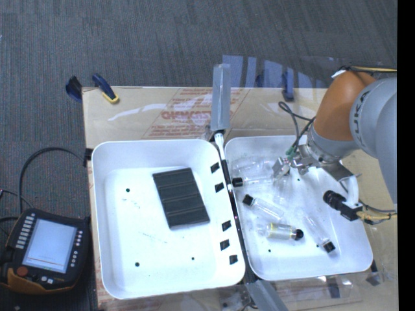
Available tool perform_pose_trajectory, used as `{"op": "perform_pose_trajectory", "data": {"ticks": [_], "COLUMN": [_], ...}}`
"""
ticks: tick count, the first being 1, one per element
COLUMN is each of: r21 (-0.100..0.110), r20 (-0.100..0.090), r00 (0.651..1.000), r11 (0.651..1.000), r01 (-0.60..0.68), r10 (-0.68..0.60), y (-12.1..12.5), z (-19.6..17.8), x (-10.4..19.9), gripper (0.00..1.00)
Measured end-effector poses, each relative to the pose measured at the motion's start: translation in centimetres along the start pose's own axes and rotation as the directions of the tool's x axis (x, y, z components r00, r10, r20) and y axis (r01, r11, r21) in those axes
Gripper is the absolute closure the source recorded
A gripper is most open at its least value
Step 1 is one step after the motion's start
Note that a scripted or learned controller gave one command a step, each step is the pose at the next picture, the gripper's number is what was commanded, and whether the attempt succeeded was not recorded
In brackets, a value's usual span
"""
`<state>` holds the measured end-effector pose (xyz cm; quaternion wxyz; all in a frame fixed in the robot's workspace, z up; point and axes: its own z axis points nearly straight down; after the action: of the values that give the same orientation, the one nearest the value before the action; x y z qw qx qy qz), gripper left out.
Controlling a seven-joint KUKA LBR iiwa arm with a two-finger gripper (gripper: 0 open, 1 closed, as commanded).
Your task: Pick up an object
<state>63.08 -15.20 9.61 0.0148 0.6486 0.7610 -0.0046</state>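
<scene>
I saw the pincer (283, 167) low in the right bin (363, 251), clear vials (283, 231) lying below it toward the frame's bottom; its grip state I couldn't tell.

Both bins look like smooth, glossy white plastic, the left bin (110, 238) and the right bin (353, 245) alike. In the left one lies a dark slab (181, 197), matt, with a ribbed face. The right one holds clear plastic vials (283, 230) with black caps, shiny and see-through. The bench top (149, 112) looks like pale wood or board, dull. The floor is grey carpet (130, 31), rough. The arm (363, 118) has a smooth grey shell and a glossy orange band.
</scene>
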Motion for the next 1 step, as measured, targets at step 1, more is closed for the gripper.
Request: {"op": "perform_pose_trajectory", "data": {"ticks": [1], "r21": [0.011], "r20": [-0.030], "r00": [0.996], "r11": [0.997], "r01": [0.080], "r10": [-0.080], "y": [-0.51], "z": [0.77], "x": [3.03], "gripper": [0.00]}}
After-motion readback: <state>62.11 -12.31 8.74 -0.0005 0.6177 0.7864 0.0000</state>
